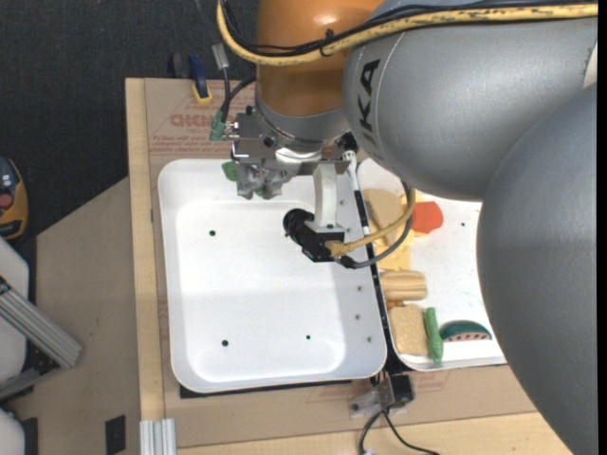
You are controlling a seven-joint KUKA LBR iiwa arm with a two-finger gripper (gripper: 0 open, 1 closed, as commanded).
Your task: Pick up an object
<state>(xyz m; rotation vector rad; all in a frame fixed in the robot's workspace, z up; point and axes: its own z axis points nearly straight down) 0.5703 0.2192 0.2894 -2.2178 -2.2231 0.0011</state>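
"KA" lettering (pixel 372 83) on grey arm (pixel 493 112)

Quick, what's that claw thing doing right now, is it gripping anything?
Gripper: over the far edge of the left bin, beside something green; open or closed, holding or not, cannot be told.

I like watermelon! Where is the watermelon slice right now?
The watermelon slice lies in the right bin, near its front edge, just right of a green stick and a tan block.
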